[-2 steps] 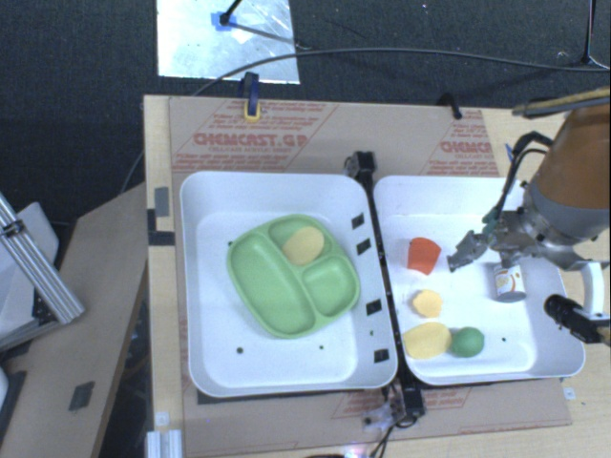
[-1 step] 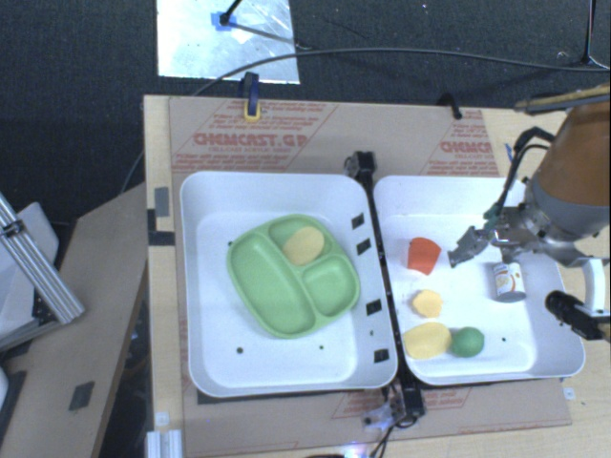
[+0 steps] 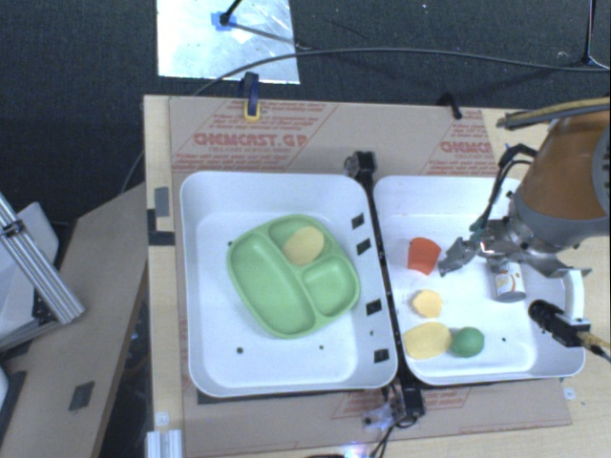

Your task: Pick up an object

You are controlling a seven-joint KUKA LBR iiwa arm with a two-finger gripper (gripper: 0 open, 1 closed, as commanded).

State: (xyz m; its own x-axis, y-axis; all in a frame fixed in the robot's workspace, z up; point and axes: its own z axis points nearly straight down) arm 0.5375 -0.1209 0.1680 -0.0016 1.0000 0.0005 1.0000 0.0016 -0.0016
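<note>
The right bin [image 3: 458, 198] holds a red block [image 3: 423, 254], a small yellow piece [image 3: 427, 302], a larger yellow piece [image 3: 426, 340] and a green ball [image 3: 467, 342]. A small pale can [image 3: 507, 282] stands near the bin's right side, just under the wrist. My gripper [image 3: 454, 257] hangs over the right bin, just right of the red block and close to it. Nothing is visibly held.
In the left bin [image 3: 205, 256] lies a green divided plate [image 3: 277, 294] with a yellow item [image 3: 304, 244] in its upper compartment. Black clips [image 3: 368, 251] run along the wall between the bins. The arm covers the right bin's right edge.
</note>
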